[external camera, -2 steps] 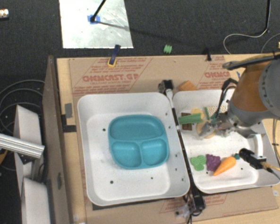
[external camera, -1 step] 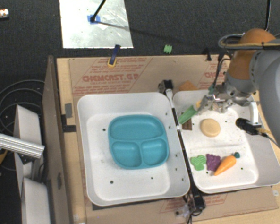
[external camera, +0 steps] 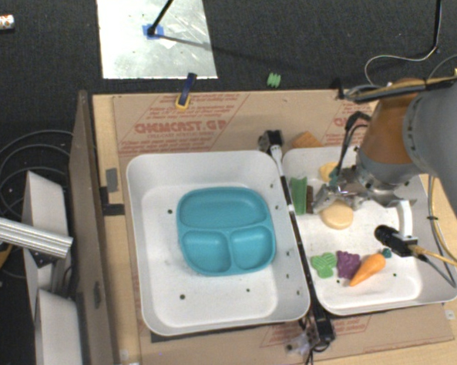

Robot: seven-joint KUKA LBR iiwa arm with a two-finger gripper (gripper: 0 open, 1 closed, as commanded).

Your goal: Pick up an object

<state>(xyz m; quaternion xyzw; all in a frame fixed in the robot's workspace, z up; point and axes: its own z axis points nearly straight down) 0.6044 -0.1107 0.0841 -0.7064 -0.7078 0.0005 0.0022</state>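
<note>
Pale round piece (external camera: 339,216), the thing nearest the gripper (external camera: 343,194), is seen lying on the floor of the right bin (external camera: 375,308), in its upper middle part. The gripper is lowered into that bin just above and beside the piece, close enough that contact may be made, though this cannot be settled from the view. Whether the claw is wide or narrow cannot be told, since it is masked by the wrist and by the clutter around it. Nothing is seen lifted clear of the bin floor, so the pick is judged as not yet done: at most, the approach has been made.

Other candidates are left in the same bin. A green block (external camera: 299,194) stands against the left wall, and a yellow piece (external camera: 328,170) lies just above the gripper. Near the front edge a green leafy toy (external camera: 323,265), a purple bunch of grapes (external camera: 347,263) and an orange carrot (external camera: 369,268) are lined up side by side, well apart from the gripper.

A blue divided tray (external camera: 225,228) is held in the left bin (external camera: 211,157).

What is left, by this judgement, is the closing on the pale round piece and the lift.
</note>
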